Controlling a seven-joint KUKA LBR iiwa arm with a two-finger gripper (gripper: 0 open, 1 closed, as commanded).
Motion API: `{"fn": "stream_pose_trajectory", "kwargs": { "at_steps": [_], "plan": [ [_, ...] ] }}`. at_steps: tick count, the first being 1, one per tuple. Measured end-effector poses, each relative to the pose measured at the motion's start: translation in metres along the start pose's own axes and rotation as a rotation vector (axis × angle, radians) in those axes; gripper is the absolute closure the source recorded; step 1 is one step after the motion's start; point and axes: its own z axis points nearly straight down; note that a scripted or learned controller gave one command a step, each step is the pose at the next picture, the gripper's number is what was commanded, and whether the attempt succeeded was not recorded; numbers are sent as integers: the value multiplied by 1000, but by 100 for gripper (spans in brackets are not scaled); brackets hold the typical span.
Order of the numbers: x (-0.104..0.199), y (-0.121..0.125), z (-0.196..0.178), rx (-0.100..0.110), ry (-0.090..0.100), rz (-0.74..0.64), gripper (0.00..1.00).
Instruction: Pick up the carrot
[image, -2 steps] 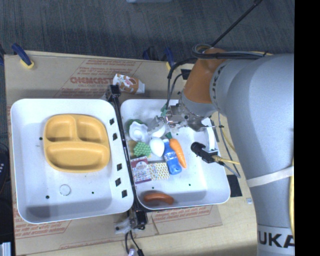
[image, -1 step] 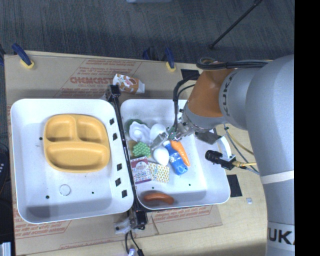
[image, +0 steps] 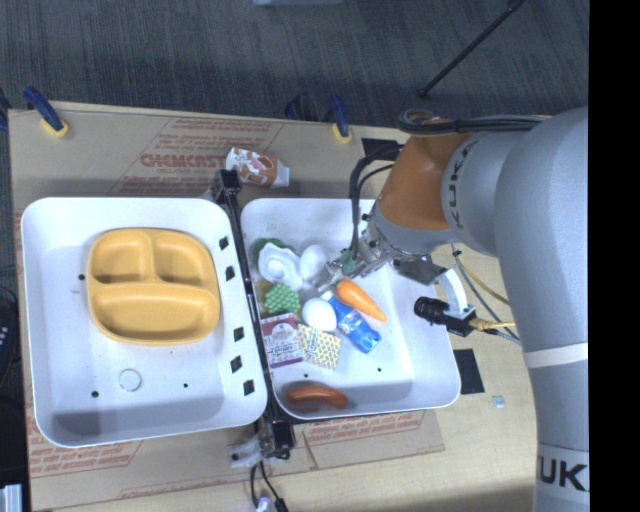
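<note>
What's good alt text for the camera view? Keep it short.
A grey arm with an orange band reaches from the right, its claw just above the orange carrot in the right bin, among a white egg, blue bottle and sausage. The left bin holds a yellow divided plate.

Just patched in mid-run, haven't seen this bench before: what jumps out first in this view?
The big grey arm with its orange band reaches in from the right, its gripper down over the right bin. That bin holds a heap of small items, with the bright orange carrot lying just beside the gripper, next to a white egg and a blue bottle. The left bin carries a yellow divided plate.
</note>
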Motion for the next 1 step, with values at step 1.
{"fn": "stream_pose_trajectory", "kwargs": {
  "at_steps": [1],
  "plan": [
    [2, 63, -121, -4, -2, 149, 100]
  ]
}}
